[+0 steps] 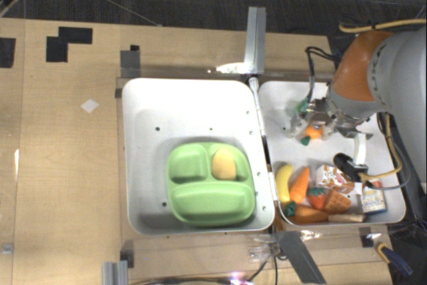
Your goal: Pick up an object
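Two white bins side by side on wooden tabletop (60, 163).

Left bin (153, 110): green sectioned plate (210, 185) lying flat near front wall; yellow egg-like piece (224, 163) lodged in upper right compartment, kept from rolling by its ridges.

Right bin (280, 100): toy food heaped against front wall, probably settled there by slope or earlier drops. Banana (283, 182), carrot (299, 185), strawberry (318, 197), small cartons (372, 200), touching or overlapping.

Tool (308, 132), reaching in from right, low over bin's rear half. Small orange object (307, 135) at its tip, apart from heap; likely pick target. Fingers blurred: cannot tell whether spread, pressed together or pinching.
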Robot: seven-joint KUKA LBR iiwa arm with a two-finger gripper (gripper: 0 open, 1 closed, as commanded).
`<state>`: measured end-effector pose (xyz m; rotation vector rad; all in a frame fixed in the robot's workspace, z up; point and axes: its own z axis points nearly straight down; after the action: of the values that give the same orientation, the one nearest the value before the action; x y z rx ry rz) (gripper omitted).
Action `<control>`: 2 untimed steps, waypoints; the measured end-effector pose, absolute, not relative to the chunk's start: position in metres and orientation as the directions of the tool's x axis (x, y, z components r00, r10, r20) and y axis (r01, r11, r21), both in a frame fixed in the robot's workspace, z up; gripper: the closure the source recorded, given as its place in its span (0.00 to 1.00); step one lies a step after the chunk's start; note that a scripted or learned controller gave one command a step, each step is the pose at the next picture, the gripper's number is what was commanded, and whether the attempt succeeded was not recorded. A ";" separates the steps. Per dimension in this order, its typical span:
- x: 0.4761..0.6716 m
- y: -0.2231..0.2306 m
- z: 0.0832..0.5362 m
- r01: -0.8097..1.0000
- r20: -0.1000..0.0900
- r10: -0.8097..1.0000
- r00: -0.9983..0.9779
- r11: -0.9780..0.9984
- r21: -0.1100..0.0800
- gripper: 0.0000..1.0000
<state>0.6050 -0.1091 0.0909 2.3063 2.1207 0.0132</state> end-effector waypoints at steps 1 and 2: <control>0.595 -0.086 0.150 0.975 0.001 0.975 0.221 -0.221 0.005 0.00; 0.610 -0.123 0.094 0.981 0.000 0.981 0.196 -0.196 0.004 0.00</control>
<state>0.6101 -0.1225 0.0942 2.4266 1.9905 0.0045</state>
